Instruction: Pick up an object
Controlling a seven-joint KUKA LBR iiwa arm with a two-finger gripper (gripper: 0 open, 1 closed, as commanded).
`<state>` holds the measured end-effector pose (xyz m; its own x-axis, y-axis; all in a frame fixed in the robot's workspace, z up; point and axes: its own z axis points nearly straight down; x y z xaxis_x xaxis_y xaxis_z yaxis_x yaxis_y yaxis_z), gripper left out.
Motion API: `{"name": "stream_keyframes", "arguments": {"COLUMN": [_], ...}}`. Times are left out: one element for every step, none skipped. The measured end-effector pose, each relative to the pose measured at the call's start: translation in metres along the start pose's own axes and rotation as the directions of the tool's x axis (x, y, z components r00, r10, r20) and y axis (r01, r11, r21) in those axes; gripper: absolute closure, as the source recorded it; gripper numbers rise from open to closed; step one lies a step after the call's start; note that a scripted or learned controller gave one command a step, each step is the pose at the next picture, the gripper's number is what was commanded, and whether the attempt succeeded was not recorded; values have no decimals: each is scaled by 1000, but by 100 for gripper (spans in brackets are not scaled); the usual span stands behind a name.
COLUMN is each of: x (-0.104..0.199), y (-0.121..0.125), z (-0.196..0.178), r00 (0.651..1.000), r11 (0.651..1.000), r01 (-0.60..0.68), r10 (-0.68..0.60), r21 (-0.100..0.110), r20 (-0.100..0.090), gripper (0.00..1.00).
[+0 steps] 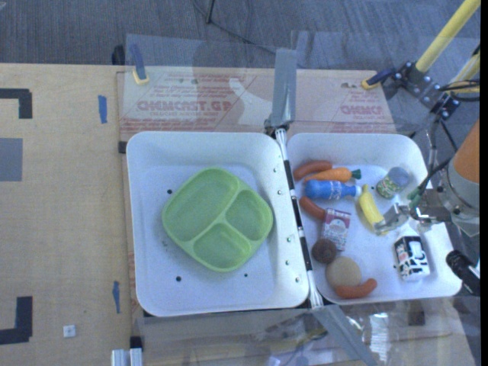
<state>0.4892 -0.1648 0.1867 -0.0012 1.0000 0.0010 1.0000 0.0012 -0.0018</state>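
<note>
Spanning the counter (61,204) are two white bins: the left bin (145,280) carries a green divided plate (217,218), the right bin (381,142) small toy foods. The claw (396,218) hangs just beside the yellow banana (370,208); whether it is apart or together cannot be told. The banana is judged light, stiff and slippery, best gripped across its middle.

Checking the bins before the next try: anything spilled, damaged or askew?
Nothing stands out. The green plate lies flat in the left bin, turned at an angle. The toys sit loose in the right bin, some touching.
</note>
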Motion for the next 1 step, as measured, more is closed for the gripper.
{"name": "stream_keyframes", "arguments": {"x": [-49], "y": [17], "z": [92], "r00": [1000], "r11": [1000], "r01": [1], "r10": [-1], "r21": [-5], "r20": [-5], "gripper": [0]}}
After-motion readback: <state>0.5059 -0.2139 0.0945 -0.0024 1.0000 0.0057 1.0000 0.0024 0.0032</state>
